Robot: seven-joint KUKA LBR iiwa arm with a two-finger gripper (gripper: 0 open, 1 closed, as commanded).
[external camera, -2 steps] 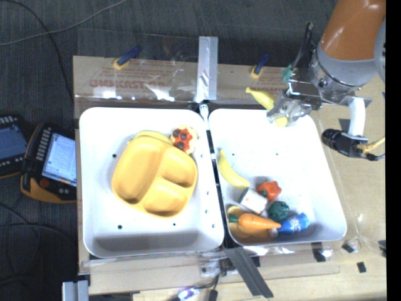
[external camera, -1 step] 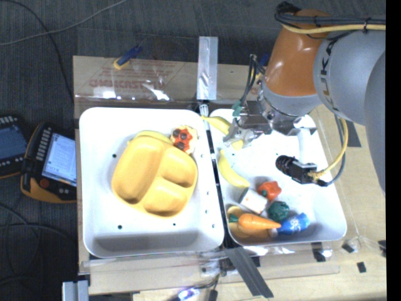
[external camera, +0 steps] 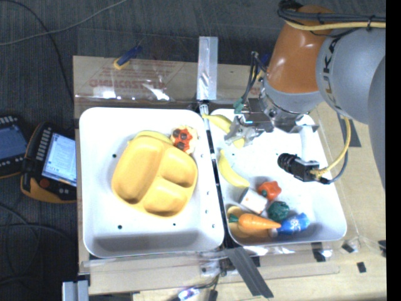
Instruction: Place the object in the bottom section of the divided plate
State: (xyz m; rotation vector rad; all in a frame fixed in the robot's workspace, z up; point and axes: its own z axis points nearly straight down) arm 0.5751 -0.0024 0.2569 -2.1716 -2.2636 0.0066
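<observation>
A yellow divided plate (external camera: 153, 174) lies in the left bin (external camera: 100, 224); its bottom section (external camera: 164, 200) holds nothing. A small orange and red toy (external camera: 182, 137) rests at the plate's upper right rim. My gripper (external camera: 241, 132) hangs over the upper left corner of the right bin (external camera: 332, 212), just above a yellow banana (external camera: 219, 121) that lies against the divider. A bit of yellow shows right under the gripper; whether it is gripped is hidden.
In the right bin lie a second banana (external camera: 230, 171), a white block (external camera: 252, 200), a red toy (external camera: 269, 189), a green toy (external camera: 279, 209), a blue toy (external camera: 294, 223) and a carrot (external camera: 254, 223). A black cylinder (external camera: 294, 163) with cable hangs from the arm.
</observation>
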